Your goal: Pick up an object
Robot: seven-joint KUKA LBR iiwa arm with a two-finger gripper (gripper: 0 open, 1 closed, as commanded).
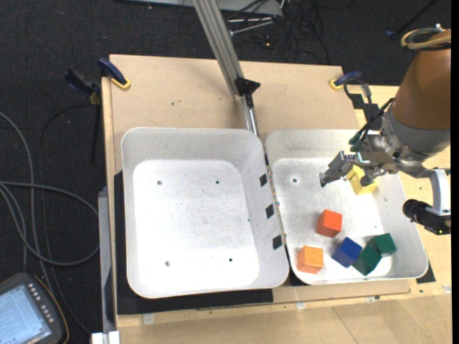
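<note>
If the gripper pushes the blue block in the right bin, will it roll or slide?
The blue block looks flat-faced, so it would probably slide, not roll. It seems rigid and small, likely light. It touches a dark green block, which may shift along.

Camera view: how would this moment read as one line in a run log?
arm: over right bin | gripper: beside yellow block, grasp unclear | loose: two orange blocks, blue block, two green blocks

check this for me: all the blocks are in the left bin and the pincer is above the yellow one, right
Not quite. The camera view shows the blocks in the right bin: two orange blocks, a blue block, two green blocks and the yellow block. The pincer is indeed above the yellow one.
</note>
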